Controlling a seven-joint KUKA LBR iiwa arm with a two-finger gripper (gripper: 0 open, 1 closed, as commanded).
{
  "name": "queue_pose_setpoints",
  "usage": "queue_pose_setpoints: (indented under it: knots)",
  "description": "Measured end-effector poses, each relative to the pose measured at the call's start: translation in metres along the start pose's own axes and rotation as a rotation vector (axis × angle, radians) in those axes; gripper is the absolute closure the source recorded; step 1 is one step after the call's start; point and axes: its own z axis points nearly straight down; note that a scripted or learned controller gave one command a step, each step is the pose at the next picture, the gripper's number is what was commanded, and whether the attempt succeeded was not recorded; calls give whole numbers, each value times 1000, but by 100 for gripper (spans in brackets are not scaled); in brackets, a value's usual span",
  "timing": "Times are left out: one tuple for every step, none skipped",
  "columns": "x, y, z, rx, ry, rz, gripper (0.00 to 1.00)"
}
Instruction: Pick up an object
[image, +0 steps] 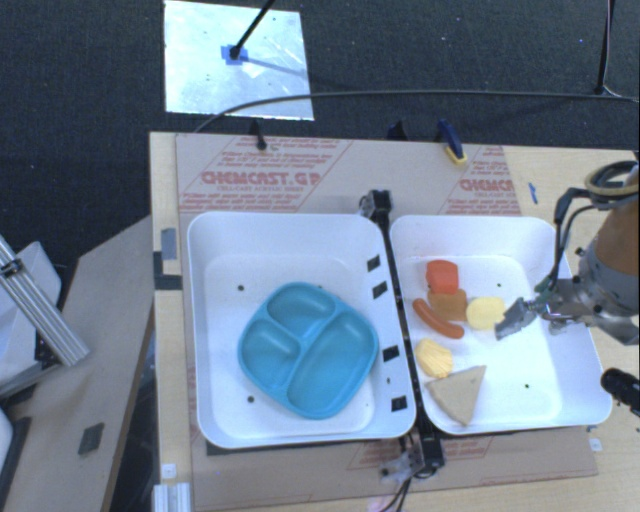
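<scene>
Blue, the divided plate (308, 349) lies in the left bin (225, 235), while the right bin (530, 238) holds an orange block (442, 274), sausage (438, 319), yellow pieces (486, 312) and tan wedge (458, 392). The brown sheet (270, 175) on the surface reads "CHEMCAST GP". From the right, the arm (612, 262) bends down into the right bin, its gripper (516, 320) just beside the yellow piece, with nothing between its fingers; open or closed, I cannot tell

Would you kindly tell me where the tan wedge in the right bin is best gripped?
Probably across the two long sloping sides of the tan wedge, near its middle, coming straight down: it lies flat, and the yellow piece crowds its upper left corner.
</scene>
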Motion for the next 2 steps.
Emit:
queue_pose_setpoints:
  knots:
    - [0, 3, -5, -11, -2, -3, 0]
    - [10, 6, 52, -7, -1, -2, 0]
